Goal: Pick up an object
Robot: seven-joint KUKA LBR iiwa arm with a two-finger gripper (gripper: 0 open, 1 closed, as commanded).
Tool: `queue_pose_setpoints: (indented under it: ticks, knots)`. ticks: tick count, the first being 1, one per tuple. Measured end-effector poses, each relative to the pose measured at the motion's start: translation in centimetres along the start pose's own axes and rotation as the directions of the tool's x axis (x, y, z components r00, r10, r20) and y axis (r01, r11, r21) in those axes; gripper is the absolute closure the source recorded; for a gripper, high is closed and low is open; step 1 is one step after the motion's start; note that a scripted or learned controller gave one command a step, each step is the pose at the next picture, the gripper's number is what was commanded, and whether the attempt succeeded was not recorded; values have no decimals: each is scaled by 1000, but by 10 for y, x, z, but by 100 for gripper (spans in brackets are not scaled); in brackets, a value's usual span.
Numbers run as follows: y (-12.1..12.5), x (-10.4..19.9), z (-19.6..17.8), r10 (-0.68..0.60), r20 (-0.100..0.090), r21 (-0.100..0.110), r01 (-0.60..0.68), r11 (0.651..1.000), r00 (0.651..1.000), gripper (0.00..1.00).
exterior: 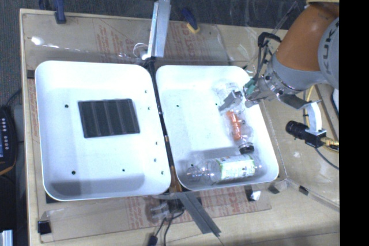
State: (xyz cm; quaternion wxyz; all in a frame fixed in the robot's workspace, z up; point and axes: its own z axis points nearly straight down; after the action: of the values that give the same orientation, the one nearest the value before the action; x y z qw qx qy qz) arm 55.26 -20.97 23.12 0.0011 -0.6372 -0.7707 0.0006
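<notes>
I see the hand point(233, 99) low in the right white bin point(190, 124), at twelve o'clock from the small orange-filled clear bottle point(235, 125); its grip I cannot tell.

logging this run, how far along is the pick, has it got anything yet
Done: the arm has reached in, and its hand sits low over the upper part of the right bin. In hand: nothing visibly lifted; the orange-filled clear bottle lies just below it and the clear labelled bottle rests along the bin's near wall. Left: gripping an item and raising it. The dark ribbed pad lies in the left bin.
</notes>
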Motion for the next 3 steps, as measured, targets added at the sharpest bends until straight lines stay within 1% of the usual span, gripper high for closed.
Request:
queue_pose_setpoints:
  ticks: [1,2,3]
  knots:
    - [15,-1,38,-146,-2,1,146,989,989,0]
    - [20,-2,53,-189,-2,1,189,982,982,0]
    - [29,-4,73,-202,-4,3,202,979,979,0]
